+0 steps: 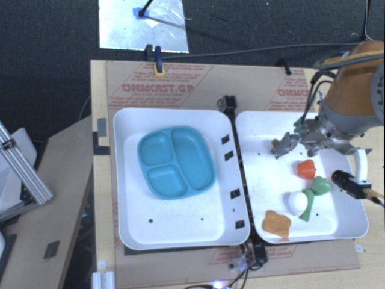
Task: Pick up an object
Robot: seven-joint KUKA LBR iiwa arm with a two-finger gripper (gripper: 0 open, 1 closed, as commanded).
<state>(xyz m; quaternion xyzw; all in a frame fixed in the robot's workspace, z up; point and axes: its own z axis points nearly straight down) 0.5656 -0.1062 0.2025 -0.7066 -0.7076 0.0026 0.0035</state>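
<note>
Left of the divider [236, 161] between the bins, your left bin [129, 221] holds a blue sectioned plate [176, 161] with bare floor around it. Right of the divider, the right bin [355, 221] has open floor along its near-divider side. The tool [281, 146] hovers there, its state unclear. An orange-red piece [306, 169], a green piece [317, 189], a white ball [297, 201] and an orange piece [276, 223] cluster toward its outer rim.

Even, soft overhead light for you here.
Your white bins [180, 236] glow bright, shadows stay faint, and the picture's slightly grainy.
</note>
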